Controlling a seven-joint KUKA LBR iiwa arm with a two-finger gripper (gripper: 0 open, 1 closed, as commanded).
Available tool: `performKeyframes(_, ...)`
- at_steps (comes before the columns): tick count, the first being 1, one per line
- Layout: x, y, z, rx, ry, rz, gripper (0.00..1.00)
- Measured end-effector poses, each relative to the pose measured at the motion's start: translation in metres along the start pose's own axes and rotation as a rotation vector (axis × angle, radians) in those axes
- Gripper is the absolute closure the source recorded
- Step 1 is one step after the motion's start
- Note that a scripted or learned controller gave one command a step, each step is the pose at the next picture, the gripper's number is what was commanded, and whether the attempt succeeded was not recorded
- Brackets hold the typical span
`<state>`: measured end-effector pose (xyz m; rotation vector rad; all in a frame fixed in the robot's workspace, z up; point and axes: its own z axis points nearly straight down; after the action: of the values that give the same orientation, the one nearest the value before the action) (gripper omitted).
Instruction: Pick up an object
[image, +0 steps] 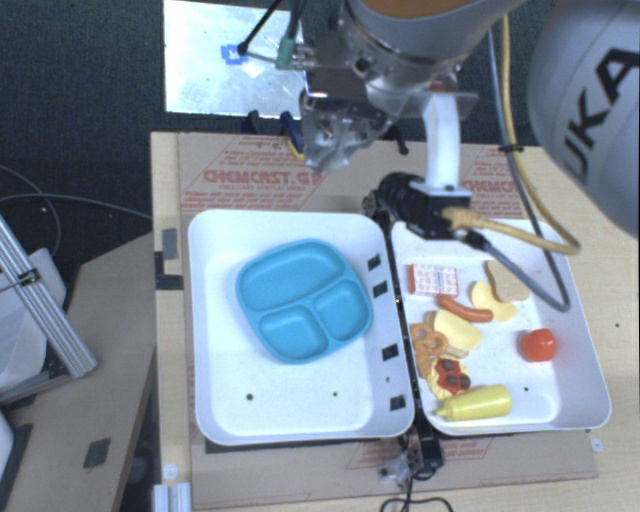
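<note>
On bench of brown Chemcast board (250, 175) over dark carpet: two white bins, blue tray (303, 298) left, toy food (462, 330) right; gripper (335, 140) above, grasp indiscernible.

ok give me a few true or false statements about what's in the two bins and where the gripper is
1. The blue divided tray lies in the left bin. True.
2. The red tomato sits on the blue divided tray. False: it lies in the right bin, near that bin's right side.
3. The yellow mustard bottle lies on its side near the right bin's front edge. True.
4. The gripper is down among the food in the right bin. False: it hangs above the cardboard behind the bins.
5. The hot dog lies in the left bin. False: it lies in the right bin, below the red and white card.
</note>
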<state>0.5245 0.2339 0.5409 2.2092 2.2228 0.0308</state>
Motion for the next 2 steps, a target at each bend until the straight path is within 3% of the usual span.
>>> performKeyframes(1, -0.051, -0.041, 0.052, 0.023, -0.010, 0.008, 1.00)
performKeyframes(2, -0.074, -0.040, 0.081, 0.020, -0.009, 0.008, 1.00)
